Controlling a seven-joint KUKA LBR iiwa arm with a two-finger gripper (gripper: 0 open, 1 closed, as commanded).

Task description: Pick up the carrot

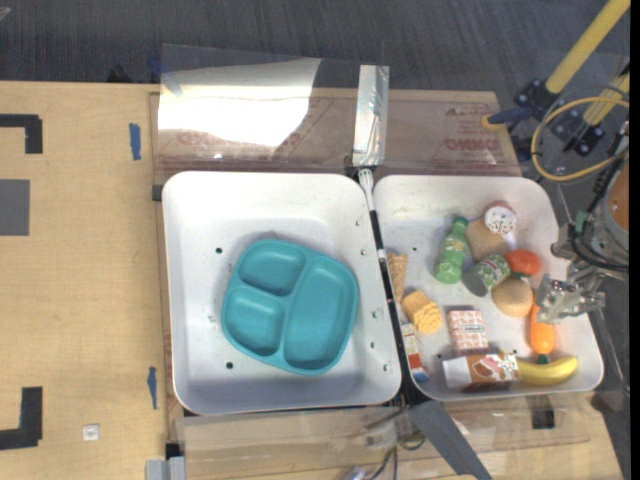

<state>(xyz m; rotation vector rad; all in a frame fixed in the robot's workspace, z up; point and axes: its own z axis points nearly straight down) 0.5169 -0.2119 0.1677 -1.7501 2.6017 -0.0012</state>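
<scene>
The carrot (541,337) is a small orange piece standing near the right wall of the right bin (420,196), just above a yellow banana (548,369). My gripper (561,301) hangs at the bin's right edge, directly over the carrot's top end and touching or nearly touching it. Its metal tip sits between the carrot and a brown potato-like piece (513,295). From this angle I cannot make out whether the carrot is gripped.
The right bin also holds a green bottle (452,251), a cupcake (497,223), a red tomato (523,262), a green can (490,272), a pink box (466,328), a sauce bottle (478,369) and corn (425,314). A teal divided plate (290,304) lies in the left bin (190,268).
</scene>
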